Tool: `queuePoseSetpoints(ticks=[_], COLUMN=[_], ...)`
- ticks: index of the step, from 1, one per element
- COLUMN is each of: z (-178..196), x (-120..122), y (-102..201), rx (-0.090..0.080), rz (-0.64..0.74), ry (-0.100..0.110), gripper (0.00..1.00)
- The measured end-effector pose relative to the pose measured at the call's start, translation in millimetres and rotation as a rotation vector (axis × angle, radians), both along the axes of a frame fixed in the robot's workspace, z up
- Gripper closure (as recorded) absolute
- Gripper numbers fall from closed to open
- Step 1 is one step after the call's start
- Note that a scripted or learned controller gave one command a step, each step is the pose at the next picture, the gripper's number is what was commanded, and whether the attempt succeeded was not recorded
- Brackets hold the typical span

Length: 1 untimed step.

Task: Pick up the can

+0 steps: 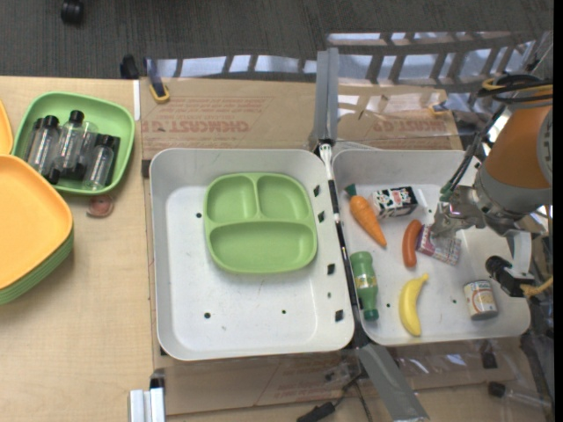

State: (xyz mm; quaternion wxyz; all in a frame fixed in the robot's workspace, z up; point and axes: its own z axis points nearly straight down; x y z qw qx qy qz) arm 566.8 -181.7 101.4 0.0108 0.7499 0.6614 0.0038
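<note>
The can (480,299) is small, with a red and white label. It stands upright near the front right corner of the right bin (519,323). My gripper (442,224) hangs over the middle of that bin, up and to the left of the can and well apart from it. It points down just above a pinkish packet (442,248). The grey arm with its orange band (519,152) comes in from the right, above the can.
The right bin also holds a carrot (368,220), a black and white carton (393,201), a red sausage (410,243), a banana (412,304) and a green bottle (363,284). A green divided plate (260,221) lies in the left bin. Orange plates (31,227) and a tray of vials (75,148) sit far left.
</note>
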Motion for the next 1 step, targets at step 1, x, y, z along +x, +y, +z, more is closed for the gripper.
queuePoseSetpoints(ticks=[1], z=[-0.2], x=[-0.3], y=[10.3], rx=[0.000], rz=[-0.052], ry=[0.000], gripper=[1.00])
